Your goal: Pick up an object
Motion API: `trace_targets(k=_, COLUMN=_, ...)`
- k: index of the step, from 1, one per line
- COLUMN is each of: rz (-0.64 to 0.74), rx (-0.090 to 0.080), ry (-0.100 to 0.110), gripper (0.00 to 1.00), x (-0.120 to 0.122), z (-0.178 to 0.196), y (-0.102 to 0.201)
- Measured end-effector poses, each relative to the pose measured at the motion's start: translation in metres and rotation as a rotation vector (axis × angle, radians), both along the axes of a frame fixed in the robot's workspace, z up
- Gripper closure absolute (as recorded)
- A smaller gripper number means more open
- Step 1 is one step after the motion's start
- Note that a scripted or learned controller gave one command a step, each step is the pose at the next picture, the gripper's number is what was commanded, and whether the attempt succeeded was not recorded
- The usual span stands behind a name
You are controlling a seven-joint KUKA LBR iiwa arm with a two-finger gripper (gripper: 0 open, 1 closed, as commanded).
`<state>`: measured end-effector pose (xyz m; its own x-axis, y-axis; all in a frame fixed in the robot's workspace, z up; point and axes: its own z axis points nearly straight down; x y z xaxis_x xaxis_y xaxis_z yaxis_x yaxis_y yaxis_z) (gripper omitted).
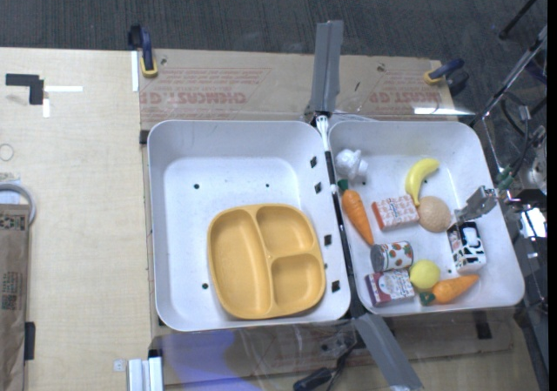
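**Gripper at the right bin's rim, nothing held**

The gripper sits at the right bin's far edge; I cannot tell its state. The egg lies just to its left, the cow-print carton just below it. Either suits: I would centre over one, drop straight, and avoid nudging neighbours.

Count: two carrots, one banana, one lemon, one can, two red boxes, one white piece. The left bin bears one yellow plate.

Yellow tray, black-and-white spotted carton
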<state>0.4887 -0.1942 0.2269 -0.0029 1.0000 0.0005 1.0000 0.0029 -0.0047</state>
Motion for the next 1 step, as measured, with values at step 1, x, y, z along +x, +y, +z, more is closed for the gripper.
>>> trace_targets(k=1, rz=0.045, rx=0.000, ry=-0.001, gripper=0.00, x=0.1020, z=-0.0689, y=-0.0275)
